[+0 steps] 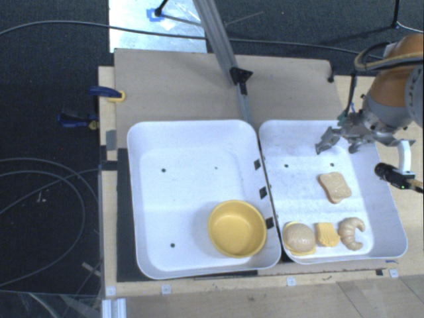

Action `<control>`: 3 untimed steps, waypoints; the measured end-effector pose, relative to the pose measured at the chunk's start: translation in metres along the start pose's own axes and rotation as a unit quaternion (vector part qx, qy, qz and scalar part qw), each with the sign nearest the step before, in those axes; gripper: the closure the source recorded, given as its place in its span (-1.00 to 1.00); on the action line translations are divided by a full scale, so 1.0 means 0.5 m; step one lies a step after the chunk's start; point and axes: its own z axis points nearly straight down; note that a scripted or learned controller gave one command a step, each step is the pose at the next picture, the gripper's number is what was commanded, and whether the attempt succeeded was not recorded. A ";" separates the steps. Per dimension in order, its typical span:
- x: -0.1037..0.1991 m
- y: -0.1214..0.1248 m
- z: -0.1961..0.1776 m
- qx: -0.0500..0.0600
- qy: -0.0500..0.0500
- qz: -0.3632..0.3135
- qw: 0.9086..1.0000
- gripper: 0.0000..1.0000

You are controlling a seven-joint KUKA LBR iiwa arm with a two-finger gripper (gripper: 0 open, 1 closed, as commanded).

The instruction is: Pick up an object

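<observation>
**A:** Status on the pick?

**Me:** Not started, as far as I can judge. My gripper [339,142] hangs over the far part of the right bin [291,138], fingers spread apart, nothing between them.

**A:** Candidates?

**Me:** All four in the right bin. Slice of bread [334,186] lies nearest, just below the gripper toward the near side, apart from it. Along the near wall sit a round bun [299,237], a yellow cheese block [325,234] and a croissant [351,232], packed side by side. The bun and the cheese look like they touch; I can't tell for the croissant.

**A:** Left bin?

**Me:** The left bin [165,144] has a yellow bowl [236,227] in its near right corner. It's well apart from me.

**A:** What's left then?

**Me:** Everything: descend, close, lift. My guess is the bread is the simplest target, since it lies alone with free space round it. It's flat, though, so the fingers may slide over it. The near-wall trio is crowded, with a risk of nudging neighbours.
</observation>
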 end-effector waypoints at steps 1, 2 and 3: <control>0.001 0.000 0.102 0.000 0.000 0.000 1.000 -1.00; 0.000 0.005 0.073 -0.004 -0.002 -0.002 1.000 1.00; 0.000 0.027 -0.028 -0.005 -0.001 0.000 1.000 1.00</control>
